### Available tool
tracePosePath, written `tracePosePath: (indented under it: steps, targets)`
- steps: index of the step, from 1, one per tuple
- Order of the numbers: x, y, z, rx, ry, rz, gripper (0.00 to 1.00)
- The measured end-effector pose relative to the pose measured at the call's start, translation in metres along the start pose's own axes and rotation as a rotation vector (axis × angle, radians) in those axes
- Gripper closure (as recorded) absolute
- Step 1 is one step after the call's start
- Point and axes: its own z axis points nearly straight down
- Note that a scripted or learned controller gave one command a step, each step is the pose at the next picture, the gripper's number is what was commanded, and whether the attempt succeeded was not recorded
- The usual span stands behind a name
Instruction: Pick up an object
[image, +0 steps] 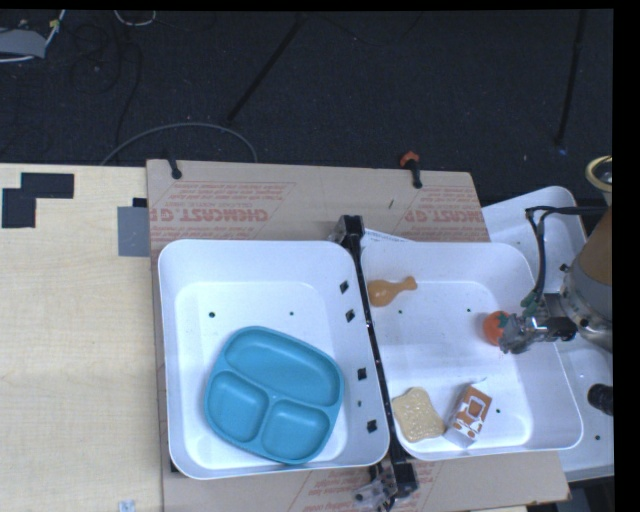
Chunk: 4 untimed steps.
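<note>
The arm enters at the right edge of the right bin (505, 262), and its gripper (517, 333) sits low over that bin's right side, right against a small orange-red object (494, 326), perhaps a toy fruit or ball. The object lies just on the gripper's left, touching or nearly so; the view does not settle whether it sits between the gripper's tips or merely beside them, and how wide the gripper stands cannot be told.

The step in hand looks like the approach or closing stage of a grasp on that orange-red object. The next move would call for the gripper to straddle the object squarely and close on it before lifting; if it is only beside the object, a small shift leftward seems needed first. A round thing may well roll away along the bin floor if nudged.

Other candidates lie in the same bin. Taking the orange-red object as the landmark: a tan drumstick-shaped toy (388, 290) lies well to its left and slightly farther back, a pale toast-like slice (417, 415) lies nearer the camera and to its left, and a small brown-and-white patterned box (469, 412) lies nearer the camera, just beside the slice. A blue divided plate (272, 394) rests in the left bin (190, 270), far to the left.

The cardboard sheet (300, 200) under the bins carries red print, seen upside down; it seems to read "CHEMCOZT" or similar, but is too blurred to be sure.
</note>
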Motion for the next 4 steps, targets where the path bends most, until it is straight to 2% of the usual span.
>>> tracePosePath:
  steps: [1,4]
  targets:
    - [-0.001,0.001,-0.042,0.000,0.000,0.000,1.00]
    - [0.148,0.002,-0.011,0.007,0.003,-0.002,1.00]
